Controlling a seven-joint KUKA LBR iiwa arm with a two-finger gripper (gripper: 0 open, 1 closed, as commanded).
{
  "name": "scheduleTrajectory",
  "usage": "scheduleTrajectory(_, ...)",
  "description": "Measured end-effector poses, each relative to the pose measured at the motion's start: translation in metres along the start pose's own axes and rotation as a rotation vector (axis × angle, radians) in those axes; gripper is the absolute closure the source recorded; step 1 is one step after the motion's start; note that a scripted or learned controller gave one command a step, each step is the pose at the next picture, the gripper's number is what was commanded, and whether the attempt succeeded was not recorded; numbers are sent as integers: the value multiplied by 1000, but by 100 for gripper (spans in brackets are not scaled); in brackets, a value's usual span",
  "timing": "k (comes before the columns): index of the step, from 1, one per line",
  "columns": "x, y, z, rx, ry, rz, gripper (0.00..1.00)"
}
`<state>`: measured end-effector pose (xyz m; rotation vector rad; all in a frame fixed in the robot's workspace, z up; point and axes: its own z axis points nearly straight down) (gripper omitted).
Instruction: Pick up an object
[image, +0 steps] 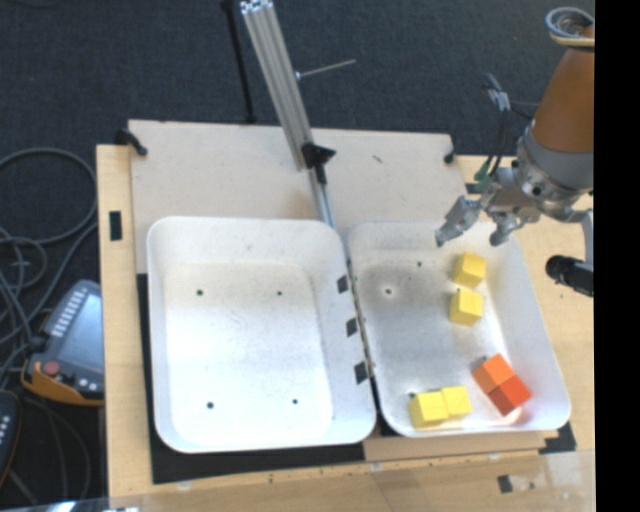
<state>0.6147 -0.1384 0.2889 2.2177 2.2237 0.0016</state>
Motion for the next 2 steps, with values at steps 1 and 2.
scheduleTrajectory(1,-41,6,121,7,-2,5,0)
scheduleTrajectory(2,-66,-18,168,-6,-2,-2,0)
